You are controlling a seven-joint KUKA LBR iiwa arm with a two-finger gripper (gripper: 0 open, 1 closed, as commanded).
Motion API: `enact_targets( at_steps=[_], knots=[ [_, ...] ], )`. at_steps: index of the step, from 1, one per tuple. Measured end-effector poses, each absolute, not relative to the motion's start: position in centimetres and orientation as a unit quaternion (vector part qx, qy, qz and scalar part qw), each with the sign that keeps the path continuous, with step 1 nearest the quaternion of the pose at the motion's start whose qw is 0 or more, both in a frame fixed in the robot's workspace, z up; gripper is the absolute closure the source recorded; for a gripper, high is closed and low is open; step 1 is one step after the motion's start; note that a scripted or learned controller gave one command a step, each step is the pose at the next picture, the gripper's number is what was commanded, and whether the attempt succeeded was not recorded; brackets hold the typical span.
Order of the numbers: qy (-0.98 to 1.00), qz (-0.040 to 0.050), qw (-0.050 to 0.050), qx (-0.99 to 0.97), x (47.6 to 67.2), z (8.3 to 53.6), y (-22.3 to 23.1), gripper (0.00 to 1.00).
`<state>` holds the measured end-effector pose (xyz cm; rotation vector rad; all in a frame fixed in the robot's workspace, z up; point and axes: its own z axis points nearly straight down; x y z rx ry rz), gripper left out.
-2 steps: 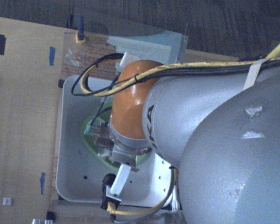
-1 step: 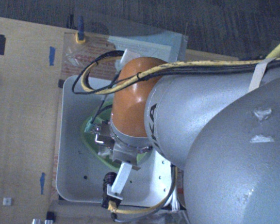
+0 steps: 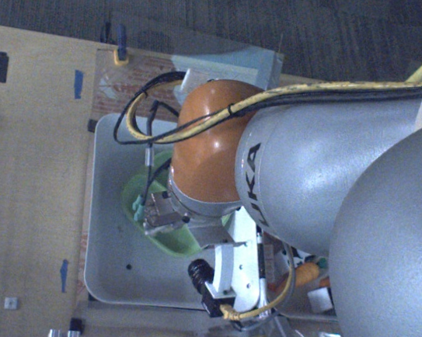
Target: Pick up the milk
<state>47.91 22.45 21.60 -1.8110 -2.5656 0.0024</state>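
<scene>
Hand (image 3: pixel 144 210) over green bowl (image 3: pixel 177 239)

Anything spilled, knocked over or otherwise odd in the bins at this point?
Nothing stands out. The arm hides most of the bin; a green bowl shows beneath the wrist, with no spill on the bare bin floor. The milk can't be made out.

Grey, glossy, rounded arm (image 3: pixel 329 166) casing with black lettering near the wrist. Just above the end effector, a bulging orange band (image 3: pixel 208 144). Black and yellow cables (image 3: pixel 145 107) looped beside the band, running back along the casing. White bracket (image 3: pixel 238 274) with black fittings alongside the wrist.
</scene>
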Motion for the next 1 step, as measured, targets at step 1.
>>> enact_targets(
  at_steps=[1],
  knots=[
    [-0.817, 0.0003, 0.0, -0.577, 47.97, 22.56, 22.5, 1.0]
  ],
)
